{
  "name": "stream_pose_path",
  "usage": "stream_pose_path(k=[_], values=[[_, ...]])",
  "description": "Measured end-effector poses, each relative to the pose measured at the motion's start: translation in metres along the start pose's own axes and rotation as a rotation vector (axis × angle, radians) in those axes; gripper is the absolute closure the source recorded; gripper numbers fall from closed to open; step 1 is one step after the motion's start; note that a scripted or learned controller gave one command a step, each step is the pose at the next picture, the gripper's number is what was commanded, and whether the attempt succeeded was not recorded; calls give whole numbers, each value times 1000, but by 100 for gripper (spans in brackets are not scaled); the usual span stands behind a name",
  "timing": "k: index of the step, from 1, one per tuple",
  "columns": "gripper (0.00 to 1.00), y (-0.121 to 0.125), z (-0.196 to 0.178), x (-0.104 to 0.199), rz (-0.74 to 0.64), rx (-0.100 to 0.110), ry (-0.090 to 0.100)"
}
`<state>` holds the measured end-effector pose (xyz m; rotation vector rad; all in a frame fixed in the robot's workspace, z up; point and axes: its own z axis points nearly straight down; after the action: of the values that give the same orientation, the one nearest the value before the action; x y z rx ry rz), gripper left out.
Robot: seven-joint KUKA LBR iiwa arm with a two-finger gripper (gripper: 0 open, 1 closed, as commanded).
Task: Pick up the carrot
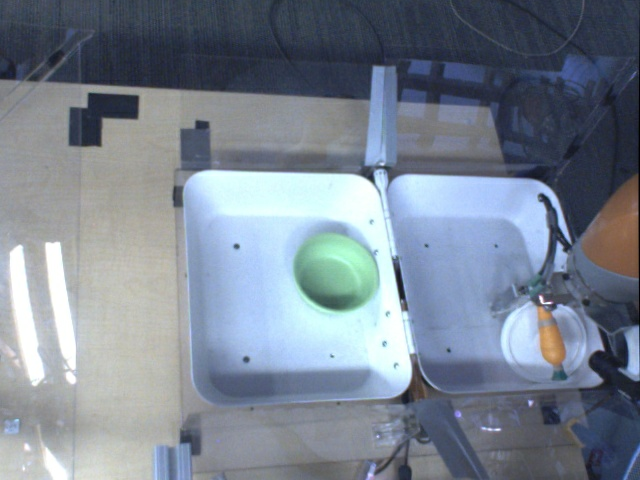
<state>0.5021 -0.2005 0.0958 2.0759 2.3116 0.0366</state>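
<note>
The carrot (pixel 551 341) is small and orange with a green tip at its near end. It lies lengthwise on a clear round dish (pixel 520 348) in the near right corner of the right bin (pixel 450 268). My gripper (pixel 538 296) reaches in from the right, directly over the carrot's far end and very close to it or touching it. The grey arm with its orange band (pixel 612 238) rises at the right edge, and a black cable (pixel 549 230) runs down to the gripper.
A light green bowl (pixel 336 271) sits upright in the middle right of the left bin (pixel 230 268). A raised divider (pixel 393 268) separates the two bins. The right bin's near wall (pixel 480 386) lies just beyond the dish.
</note>
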Motion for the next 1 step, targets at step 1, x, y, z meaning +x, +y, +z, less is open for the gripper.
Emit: stream_pose_path(k=[1], values=[[0,0,-5,1,-53,10,7]])
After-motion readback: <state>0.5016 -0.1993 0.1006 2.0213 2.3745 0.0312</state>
